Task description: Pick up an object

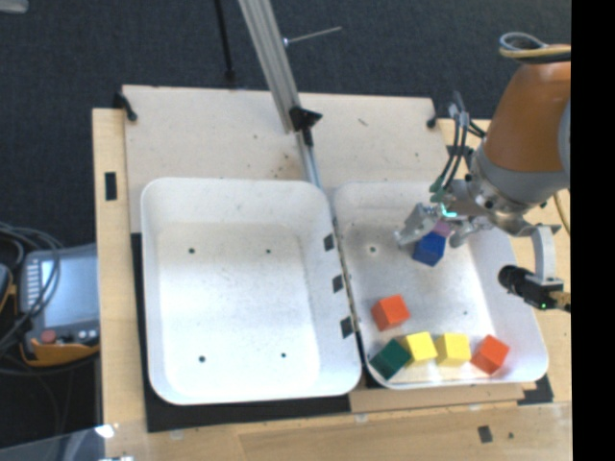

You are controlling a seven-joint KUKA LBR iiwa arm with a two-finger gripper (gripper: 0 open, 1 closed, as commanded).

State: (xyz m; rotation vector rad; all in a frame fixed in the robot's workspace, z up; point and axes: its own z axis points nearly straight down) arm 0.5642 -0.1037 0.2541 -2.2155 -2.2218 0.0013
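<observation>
My gripper (pixel 434 229) hangs over the upper middle of the right bin (pixel 373 209), shut on a blue cube (pixel 430 249) that sits between its fingers and looks lifted a little off the bin floor. An orange cube (pixel 390 311) lies below it in the middle of the bin. Along the bin's front edge sit a green cube (pixel 391 357), two yellow cubes (pixel 421 346) (pixel 455 349) and another orange cube (pixel 491 353).
The left bin (pixel 240 291) lies beside the right one. A slanted metal rail (pixel 274 56) runs from the top down to the gap between the bins. A black fitting (pixel 524 286) sits by the right bin's right rim.
</observation>
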